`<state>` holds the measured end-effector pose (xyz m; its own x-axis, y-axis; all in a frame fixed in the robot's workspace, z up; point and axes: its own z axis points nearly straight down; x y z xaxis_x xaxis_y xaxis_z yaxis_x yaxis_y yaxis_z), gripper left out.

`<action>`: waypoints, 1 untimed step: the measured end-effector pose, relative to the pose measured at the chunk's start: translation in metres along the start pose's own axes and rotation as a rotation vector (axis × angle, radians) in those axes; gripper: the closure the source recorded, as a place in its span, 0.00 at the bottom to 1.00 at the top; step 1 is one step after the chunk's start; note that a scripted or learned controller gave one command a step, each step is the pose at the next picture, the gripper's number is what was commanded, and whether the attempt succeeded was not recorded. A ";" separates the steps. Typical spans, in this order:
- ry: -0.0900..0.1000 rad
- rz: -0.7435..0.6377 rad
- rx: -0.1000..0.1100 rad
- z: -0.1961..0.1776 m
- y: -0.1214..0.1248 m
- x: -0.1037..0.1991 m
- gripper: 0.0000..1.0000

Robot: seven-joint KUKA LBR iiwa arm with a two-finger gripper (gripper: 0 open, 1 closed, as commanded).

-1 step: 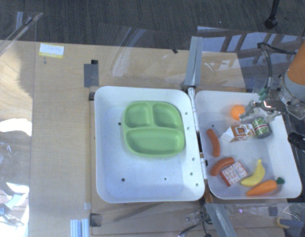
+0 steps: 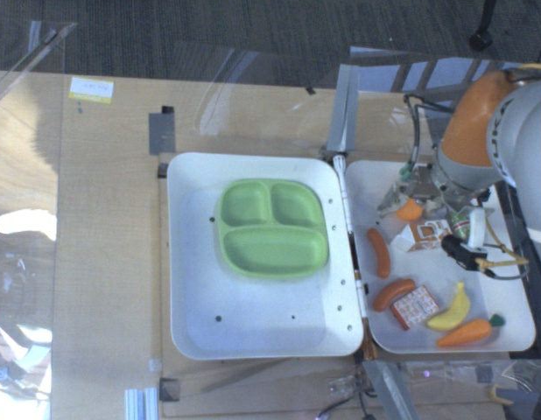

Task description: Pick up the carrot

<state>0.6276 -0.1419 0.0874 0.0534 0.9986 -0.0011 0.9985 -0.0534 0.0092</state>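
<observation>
With the end effector (image 2: 417, 198) at upper right, grip state unclear, far from the carrot (image 2: 467, 332) at lower right, it risks seizing the nearby orange piece (image 2: 410, 210) instead.

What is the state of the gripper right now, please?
Gripper: low over the right bin; open or closed cannot be told. The carrot lies apart, not held.

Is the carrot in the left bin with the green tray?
No, the carrot lies in the right bin, beside the banana.
</observation>
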 end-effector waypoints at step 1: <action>0.002 -0.002 0.016 -0.009 -0.003 0.000 1.00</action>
<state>0.6246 -0.1419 0.0959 0.0511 0.9987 0.0005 0.9987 -0.0511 -0.0065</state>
